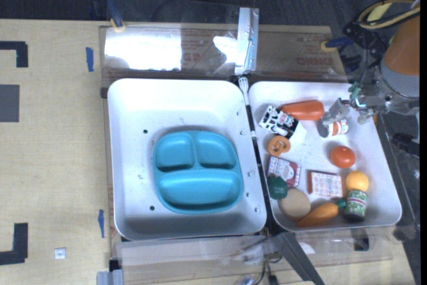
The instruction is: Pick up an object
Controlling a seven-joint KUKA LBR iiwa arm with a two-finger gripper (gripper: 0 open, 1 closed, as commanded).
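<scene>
Gripper point(347, 110) low over right bin point(390, 173), finger state impossible to tell.
Just beside small red-capped bottle point(335, 127); carrot point(303, 109) left of bottle, tomato point(342, 156) below.

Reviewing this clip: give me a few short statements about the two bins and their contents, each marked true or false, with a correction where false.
1. The blue divided tray lies in the left bin. True.
2. The right bin holds just one item. False: it holds many, including a tomato and a long orange carrot.
3. The gripper is over the left bin. False: it is at the right bin's upper right side.
4. The black-and-white carton lies near the wall dividing the bins. True.
</scene>
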